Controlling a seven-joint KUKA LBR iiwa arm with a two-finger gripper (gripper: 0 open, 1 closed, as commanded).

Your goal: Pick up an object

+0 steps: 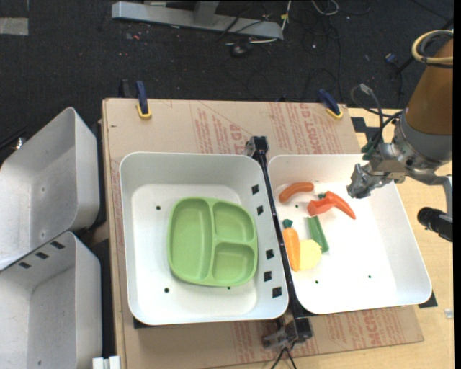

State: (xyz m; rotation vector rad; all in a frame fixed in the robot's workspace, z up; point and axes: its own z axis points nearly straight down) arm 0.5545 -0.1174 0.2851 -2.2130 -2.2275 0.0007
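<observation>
seen from above at a slant: two shallow white bins side by side on a brown board, clamped at its far edge by two blue-and-yellow clips (143,101). in the left bin (144,216), a light green divided plate (213,241) with three compartments, lying flat near the middle. in the right bin (389,267), a small cluster of toy food toward the near-left part: an orange sausage-like piece (296,191) closest to the far wall, a red pepper-like piece (331,205) just beside it to the right, a dark green stick (318,233) below those, an orange carrot-like piece (291,245) next to the divider, and a pale yellow chunk (308,255) touching both the carrot piece and the lower end of the green stick. reaching in from the right, the grey arm (425,137) with its orange band, bent down over the far-right part of the right bin. at its end, the gripper (359,186), dark and blurred, hanging just right of the red pepper-like piece and close above the bin floor; impossible to tell how it is set, and nothing visibly lifted. to the left of the board, two more white tubs (43,216), stacked at an angle. behind the bench, dark floor with loose cables (317,29) and a grey metal bar (194,20).
</observation>
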